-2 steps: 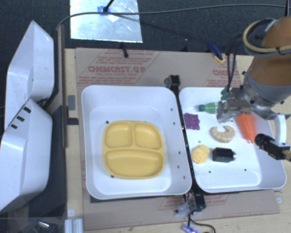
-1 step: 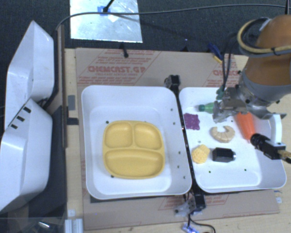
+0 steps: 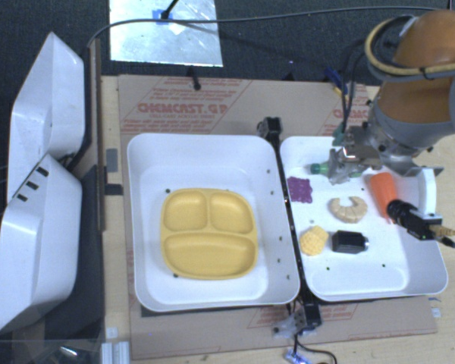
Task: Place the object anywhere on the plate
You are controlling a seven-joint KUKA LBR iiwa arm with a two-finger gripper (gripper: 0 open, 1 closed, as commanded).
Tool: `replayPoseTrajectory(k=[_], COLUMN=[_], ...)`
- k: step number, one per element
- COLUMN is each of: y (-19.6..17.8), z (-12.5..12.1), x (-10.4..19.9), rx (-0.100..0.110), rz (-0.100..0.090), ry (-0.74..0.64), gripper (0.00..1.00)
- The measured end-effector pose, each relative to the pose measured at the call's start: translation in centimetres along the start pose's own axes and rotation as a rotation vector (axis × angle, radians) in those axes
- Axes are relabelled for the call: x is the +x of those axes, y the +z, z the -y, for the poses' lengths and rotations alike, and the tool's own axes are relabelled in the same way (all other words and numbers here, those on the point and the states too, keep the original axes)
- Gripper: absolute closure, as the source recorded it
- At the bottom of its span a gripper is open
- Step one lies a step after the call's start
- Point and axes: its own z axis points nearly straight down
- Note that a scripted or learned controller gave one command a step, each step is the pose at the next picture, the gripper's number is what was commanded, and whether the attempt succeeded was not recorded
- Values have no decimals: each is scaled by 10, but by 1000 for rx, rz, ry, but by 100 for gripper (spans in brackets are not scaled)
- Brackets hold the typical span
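Observation:
A yellow plate (image 3: 209, 233) with three compartments lies in the left bin (image 3: 205, 150). The right bin (image 3: 379, 279) holds a purple grape bunch (image 3: 299, 189), a beige croissant (image 3: 348, 208), a yellow corn piece (image 3: 314, 240), a black block (image 3: 349, 241) and an orange carrot (image 3: 381, 190). My gripper (image 3: 340, 168) hangs low over the back of the right bin, above and to the right of the grapes. A small green item (image 3: 319, 168) lies just to its left, close to or touching the tip.
The arm's orange-banded wrist (image 3: 421, 59) looms over the back right corner of the right bin. A black cable plug (image 3: 409, 218) juts over the bin's right side. A raised divider (image 3: 284, 203) separates the bins. A metal sheet (image 3: 165, 21) lies behind.

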Motion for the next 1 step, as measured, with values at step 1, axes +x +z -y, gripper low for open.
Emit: replayPoseTrajectory(k=[1], y=[-4], z=[-1], x=[15], rx=[1], rz=[0], ry=[0], gripper=[100])
